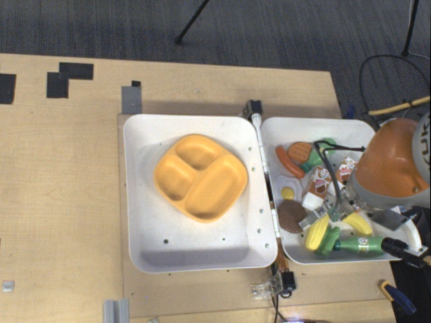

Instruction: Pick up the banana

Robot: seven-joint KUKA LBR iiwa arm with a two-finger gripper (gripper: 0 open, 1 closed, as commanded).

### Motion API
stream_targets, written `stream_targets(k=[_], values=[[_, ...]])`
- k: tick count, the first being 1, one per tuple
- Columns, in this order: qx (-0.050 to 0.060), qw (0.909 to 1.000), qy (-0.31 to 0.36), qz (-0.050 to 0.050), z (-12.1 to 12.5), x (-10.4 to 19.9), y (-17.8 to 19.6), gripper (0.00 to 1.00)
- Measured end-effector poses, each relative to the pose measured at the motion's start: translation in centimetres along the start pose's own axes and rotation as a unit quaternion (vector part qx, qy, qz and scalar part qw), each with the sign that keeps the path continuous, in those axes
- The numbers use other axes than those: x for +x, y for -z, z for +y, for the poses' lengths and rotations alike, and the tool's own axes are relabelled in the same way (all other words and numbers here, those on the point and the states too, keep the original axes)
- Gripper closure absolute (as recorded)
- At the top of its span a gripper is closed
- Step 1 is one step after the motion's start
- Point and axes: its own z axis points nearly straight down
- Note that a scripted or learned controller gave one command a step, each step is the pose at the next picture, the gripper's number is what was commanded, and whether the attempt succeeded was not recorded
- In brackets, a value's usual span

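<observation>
We see the arm point(394, 160) reach in from the right over the right bin point(273, 180), its jaws low among toy foods; we cannot tell whether they are open or closed. The banana point(357, 222) lies near the bin's front edge, just beside a corn cob point(316, 234) and a green bottle point(353, 245). A yellow divided plate point(201, 176) sits in the left bin point(145, 241) on the desk point(60, 200).

Toys crowd the right bin point(293, 254); the left bin point(145, 247) has bare corners.
</observation>
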Motion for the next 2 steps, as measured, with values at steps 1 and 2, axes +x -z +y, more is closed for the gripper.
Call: stream_targets(k=[1,2], values=[[-0.001,1.0000,0.001,0.002,0.19,0.10,1.04,1.00],[0.000,1.0000,0.001,0.002,0.17,0.11,1.03,0.00]])
